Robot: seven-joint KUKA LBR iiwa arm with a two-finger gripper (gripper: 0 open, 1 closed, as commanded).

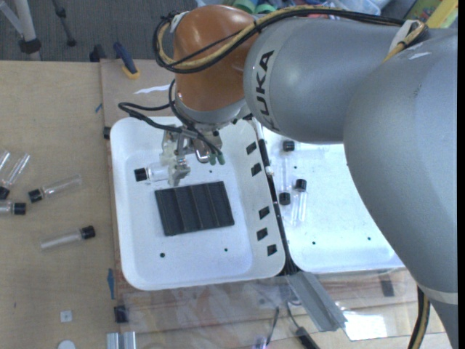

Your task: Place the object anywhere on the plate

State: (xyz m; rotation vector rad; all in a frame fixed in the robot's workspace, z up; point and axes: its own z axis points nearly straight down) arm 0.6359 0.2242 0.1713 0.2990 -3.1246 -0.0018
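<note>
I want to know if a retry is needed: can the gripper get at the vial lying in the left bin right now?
Probably yes. The gripper hangs right over the vial in the left bin, just above the black ridged plate, with nothing between them.

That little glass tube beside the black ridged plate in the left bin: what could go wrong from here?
1. The tube lies on its side just off the plate, so a nudge from the gripper might roll it away.
2. It is small and clear, so the grip could miss or slip.
3. The plate's ridges might let it roll off once dropped.
</note>
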